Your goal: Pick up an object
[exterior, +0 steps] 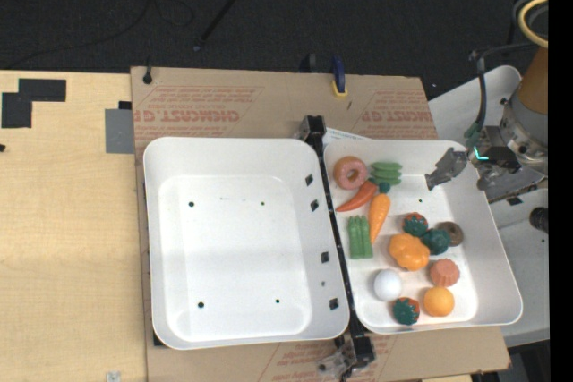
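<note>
The hand [445,165] hangs over the right bin's [501,282] far edge, can't tell how wide it's spread, nothing in it. The toy pile sits below and left of it; nearest the donut [350,172] and green veg [387,172].

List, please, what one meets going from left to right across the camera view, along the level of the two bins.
Wooden bench top → left white bin → green beans → orange carrot → right bin's far wall → gripper and arm, coming in from the right.
</note>
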Motion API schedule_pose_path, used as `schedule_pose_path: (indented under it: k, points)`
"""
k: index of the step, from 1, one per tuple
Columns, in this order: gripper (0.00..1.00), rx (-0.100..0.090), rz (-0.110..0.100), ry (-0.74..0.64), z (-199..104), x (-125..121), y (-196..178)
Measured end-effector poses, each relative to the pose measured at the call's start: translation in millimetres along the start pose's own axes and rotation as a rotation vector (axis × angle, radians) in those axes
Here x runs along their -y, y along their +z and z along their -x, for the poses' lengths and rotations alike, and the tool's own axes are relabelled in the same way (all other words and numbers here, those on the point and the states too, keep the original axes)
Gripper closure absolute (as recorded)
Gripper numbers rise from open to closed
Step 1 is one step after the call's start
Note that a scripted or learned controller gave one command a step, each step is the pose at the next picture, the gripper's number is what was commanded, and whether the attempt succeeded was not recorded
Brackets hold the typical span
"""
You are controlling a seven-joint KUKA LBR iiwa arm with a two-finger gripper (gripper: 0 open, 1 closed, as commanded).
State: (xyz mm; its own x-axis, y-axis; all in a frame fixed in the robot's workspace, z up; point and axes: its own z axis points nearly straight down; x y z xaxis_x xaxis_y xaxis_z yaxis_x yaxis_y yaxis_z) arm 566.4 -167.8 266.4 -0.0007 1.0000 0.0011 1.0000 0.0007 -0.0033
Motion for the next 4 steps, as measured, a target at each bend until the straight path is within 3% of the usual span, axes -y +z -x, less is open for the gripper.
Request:
schedule_pose_path:
  k: [1, 2, 3, 4]
  points:
    - [0.0, -0.003, -0.006, -0.003, -31, -29, 165]
    - [1.0, 0.0, 0.0, 0.004, -27, -30, 147]
    - [0.0, 0.0, -0.002, 0.005, -27, -29, 148]
    - [0.0, 0.0, 0.003, -0.004, -65, -72, 180]
